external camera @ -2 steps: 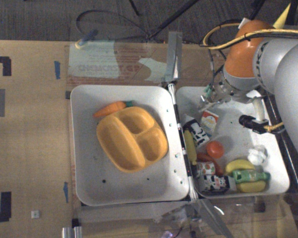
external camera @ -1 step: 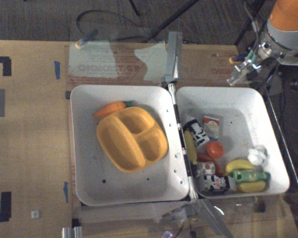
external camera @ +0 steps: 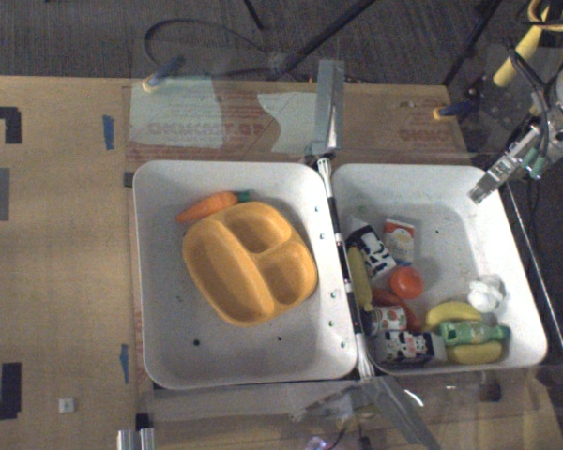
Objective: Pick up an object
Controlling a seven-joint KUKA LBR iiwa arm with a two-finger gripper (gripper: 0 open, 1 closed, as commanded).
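- Orange divided plate (external camera: 249, 262) and carrot (external camera: 206, 206) lie in the left bin (external camera: 159, 345)
- Toy foods crowd the right bin (external camera: 432, 190) near its front edge
- End effector (external camera: 488, 185) above that bin's far right corner; finger state cannot be told

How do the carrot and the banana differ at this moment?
The carrot is orange with a green top; the banana is yellow. The carrot lies in the left bin against the orange divided plate; the banana lies in the right bin among crowded items. Both are elongated and lie flat.
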